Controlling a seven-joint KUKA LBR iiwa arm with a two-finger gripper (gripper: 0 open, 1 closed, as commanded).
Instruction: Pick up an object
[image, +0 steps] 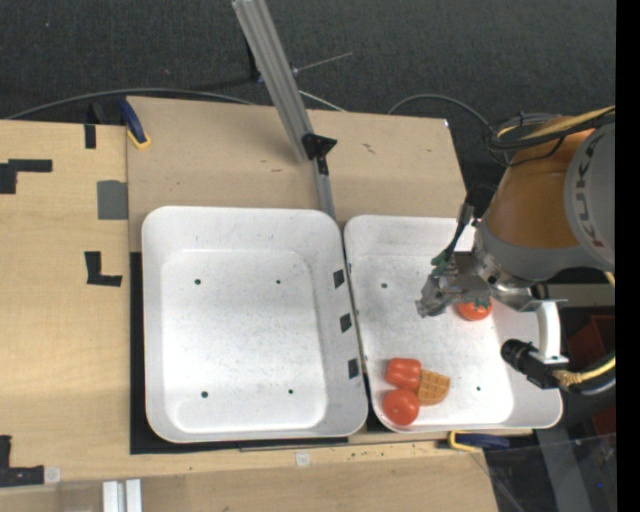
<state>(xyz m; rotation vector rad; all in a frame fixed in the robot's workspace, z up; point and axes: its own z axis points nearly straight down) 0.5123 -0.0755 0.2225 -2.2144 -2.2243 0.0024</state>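
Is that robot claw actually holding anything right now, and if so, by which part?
It cannot be told. The gripper sits low in the right bin, right beside a red-orange object, but the view does not show that object between its fingers.

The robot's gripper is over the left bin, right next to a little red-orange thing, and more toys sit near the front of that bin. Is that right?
Not quite. The camera view shows the gripper over the right bin, not the left one. The rest holds: a small red-orange object lies right beside it, and two red pieces and a waffle-patterned piece sit near that bin's front.
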